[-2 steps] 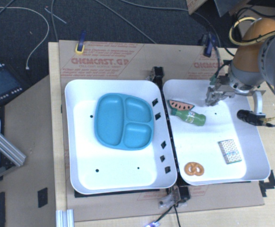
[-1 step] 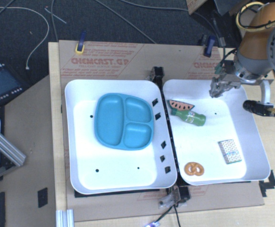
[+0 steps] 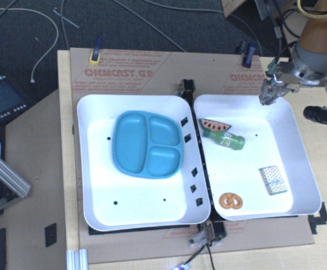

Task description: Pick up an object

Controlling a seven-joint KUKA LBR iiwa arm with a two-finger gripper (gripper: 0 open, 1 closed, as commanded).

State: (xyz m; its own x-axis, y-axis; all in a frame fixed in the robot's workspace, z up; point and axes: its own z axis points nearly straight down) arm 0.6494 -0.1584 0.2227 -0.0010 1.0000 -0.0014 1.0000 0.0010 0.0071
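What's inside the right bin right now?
The right bin holds a watermelon slice touching a green bottle, a pretzel and a small patterned packet. Nothing is stacked or covered.
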